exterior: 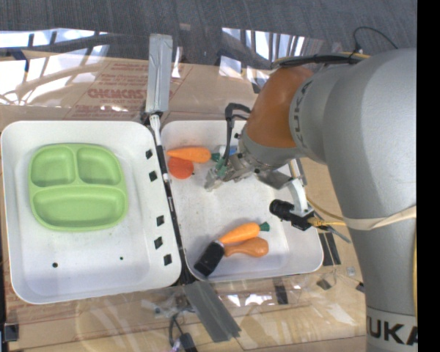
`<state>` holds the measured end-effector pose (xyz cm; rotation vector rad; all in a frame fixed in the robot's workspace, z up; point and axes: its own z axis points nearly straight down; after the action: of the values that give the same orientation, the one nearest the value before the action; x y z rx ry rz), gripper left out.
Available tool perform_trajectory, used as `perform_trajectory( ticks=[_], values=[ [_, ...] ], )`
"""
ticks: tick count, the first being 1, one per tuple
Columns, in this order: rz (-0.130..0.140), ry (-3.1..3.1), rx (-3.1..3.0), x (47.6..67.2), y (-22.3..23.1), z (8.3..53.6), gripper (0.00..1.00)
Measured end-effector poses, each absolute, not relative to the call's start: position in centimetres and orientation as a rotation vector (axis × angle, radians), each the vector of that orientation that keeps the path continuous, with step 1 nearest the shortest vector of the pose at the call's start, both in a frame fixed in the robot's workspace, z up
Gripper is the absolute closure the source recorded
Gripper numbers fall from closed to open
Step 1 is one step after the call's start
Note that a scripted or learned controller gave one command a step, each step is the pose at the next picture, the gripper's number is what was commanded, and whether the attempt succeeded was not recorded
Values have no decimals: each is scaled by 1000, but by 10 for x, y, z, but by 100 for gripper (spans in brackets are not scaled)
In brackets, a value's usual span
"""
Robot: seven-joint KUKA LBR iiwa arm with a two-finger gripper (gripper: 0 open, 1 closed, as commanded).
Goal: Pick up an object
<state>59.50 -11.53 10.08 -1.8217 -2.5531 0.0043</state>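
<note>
My gripper (218,174) hangs low over the upper middle of the right bin (205,211). An orange toy carrot (189,154) lies just to its left, with the green top against the gripper's side. A red-orange round piece (180,169) sits under that carrot by the bin's left wall. Nothing can be seen held in the gripper. Toward the bin's front lie a second carrot (242,232), an orange-brown piece (249,248) touching it, and a black block (208,259).
The left bin (29,270) holds a green divided plate (77,185) in its upper half. My grey arm with its orange band (275,112) covers the right bin's right side. A hinged divider (165,196) runs between the bins.
</note>
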Motion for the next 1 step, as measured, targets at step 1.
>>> perform_trajectory(
  ticks=[1],
  values=[
    [5,-2553,-1822,595,-115,101,0]
  ],
)
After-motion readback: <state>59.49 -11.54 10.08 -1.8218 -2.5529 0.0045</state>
